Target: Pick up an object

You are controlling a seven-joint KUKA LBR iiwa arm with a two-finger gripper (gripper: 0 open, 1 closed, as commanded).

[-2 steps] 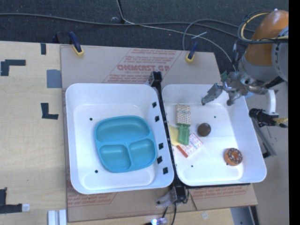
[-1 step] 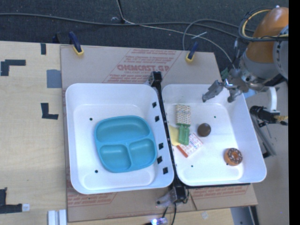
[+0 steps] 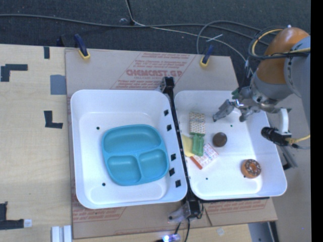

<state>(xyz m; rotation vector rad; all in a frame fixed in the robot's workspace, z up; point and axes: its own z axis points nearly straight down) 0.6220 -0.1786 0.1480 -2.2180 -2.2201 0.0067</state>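
Lower centre of the frame, nearest the camera: a black clamp (image 3: pixel 185 212) at the seam where the two bins meet; above it to the left, the left bin (image 3: pixel 83 150), holding a blue divided tray (image 3: pixel 135 153) with three compartments; to the right, the right bin (image 3: pixel 272 185), holding the loose items; a doughnut (image 3: pixel 251 168) with sprinkles in its lower right part, lying alone; a brown ball (image 3: pixel 219 139) near the bin's middle; a green packet (image 3: pixel 197 144) on a yellow piece (image 3: pixel 187 145) against the divider, a red-and-white wrapper (image 3: pixel 207 156) touching them below, a pale speckled packet (image 3: pixel 197 122) just above; the gripper (image 3: pixel 233 111) at the upper right of the frame, over the upper part of the right bin, fingers apart with nothing between them, tips above and right of the brown ball and apart from it; the grey arm with its orange band (image 3: pixel 280 54) behind it. Step in hand, by judgement: approach, no item yet taken. Next move calls for settling on one item, the ball being nearest, centring the open fingers over it, descending, then closing; the ball may roll; the clustered packets may be harder to separate.
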